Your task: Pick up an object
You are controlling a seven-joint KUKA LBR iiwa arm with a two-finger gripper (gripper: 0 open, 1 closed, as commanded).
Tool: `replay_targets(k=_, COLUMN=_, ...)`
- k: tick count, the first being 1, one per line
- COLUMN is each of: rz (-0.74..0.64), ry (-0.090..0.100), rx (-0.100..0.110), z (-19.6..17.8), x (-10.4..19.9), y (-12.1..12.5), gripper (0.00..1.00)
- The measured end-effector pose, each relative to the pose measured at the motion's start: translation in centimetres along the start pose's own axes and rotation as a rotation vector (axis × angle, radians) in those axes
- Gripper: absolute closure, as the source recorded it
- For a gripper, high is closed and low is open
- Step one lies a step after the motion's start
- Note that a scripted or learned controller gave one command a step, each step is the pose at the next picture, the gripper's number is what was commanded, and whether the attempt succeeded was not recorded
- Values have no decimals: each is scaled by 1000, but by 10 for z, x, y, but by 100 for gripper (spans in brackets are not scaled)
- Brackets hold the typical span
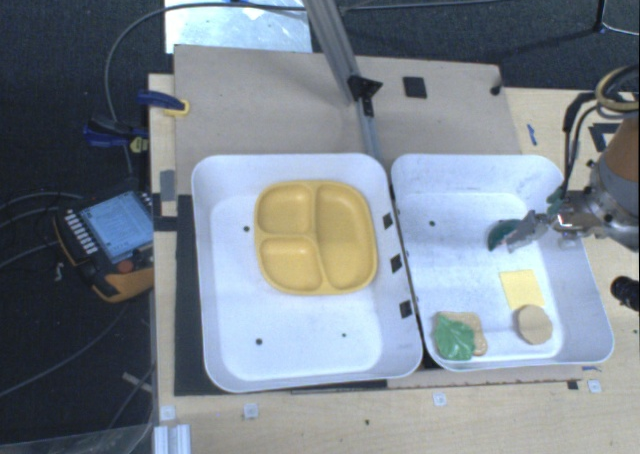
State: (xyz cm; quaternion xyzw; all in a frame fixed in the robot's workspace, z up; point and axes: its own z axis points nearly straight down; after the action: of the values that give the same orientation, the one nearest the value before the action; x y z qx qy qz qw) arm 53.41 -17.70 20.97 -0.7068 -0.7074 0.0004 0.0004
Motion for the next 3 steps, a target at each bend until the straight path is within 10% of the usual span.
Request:
replay_targets(k=2, rz=0, ry=1, rx=0, z=100, x=4, y=-5, gripper=0)
replay_targets(k=3, rz=0, ry=-1, rx=-4, z=87, x=4, y=-3, gripper=100)
